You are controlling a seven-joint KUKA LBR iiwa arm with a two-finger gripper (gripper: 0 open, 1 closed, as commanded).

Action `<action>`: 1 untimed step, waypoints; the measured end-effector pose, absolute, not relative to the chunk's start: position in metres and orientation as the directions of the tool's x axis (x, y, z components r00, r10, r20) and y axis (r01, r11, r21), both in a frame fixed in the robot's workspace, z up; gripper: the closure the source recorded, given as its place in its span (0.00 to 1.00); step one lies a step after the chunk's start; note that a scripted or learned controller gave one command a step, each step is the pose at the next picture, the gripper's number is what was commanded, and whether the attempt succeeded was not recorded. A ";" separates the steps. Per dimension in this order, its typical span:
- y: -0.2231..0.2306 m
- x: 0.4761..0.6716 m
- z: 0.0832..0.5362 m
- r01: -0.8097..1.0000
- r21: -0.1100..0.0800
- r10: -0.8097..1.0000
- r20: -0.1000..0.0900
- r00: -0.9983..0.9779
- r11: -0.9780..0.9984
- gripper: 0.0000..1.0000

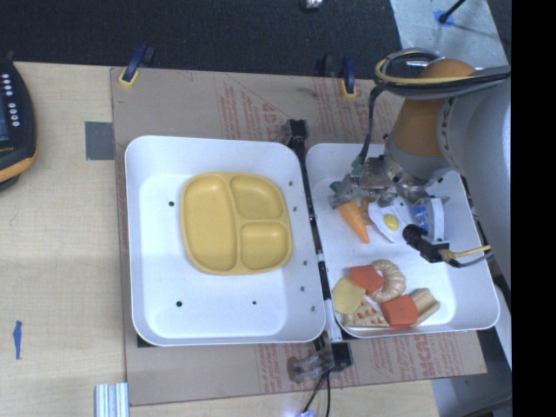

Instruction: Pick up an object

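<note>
Toy foods (384, 295) lie below; tool (354, 191), grip unclear, touches carrot (354, 221).

Quick count: two white bins, the left bin (148, 233) and the right bin (465, 259). One yellow divided plate (234, 221) with three compartments sits in the left one. In the right bin there's one toy carrot (354, 220) and one toy fried egg (387, 221) up around 12 o'clock. Down at 6 o'clock there's a pile: one shrimp (391, 274), one red block (400, 311), one reddish-orange piece (366, 278), one pale yellow round piece (348, 298), one waffle (365, 319) and one tan bread-looking piece (424, 301). So roughly eight toy foods; the pile overlaps, hard to be sure.
</note>
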State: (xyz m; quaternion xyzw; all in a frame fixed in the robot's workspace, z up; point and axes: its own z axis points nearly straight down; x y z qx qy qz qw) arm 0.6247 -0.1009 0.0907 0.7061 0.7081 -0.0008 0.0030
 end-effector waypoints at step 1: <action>-0.102 0.628 0.108 1.000 0.009 1.000 -0.007 -0.009 0.009 1.00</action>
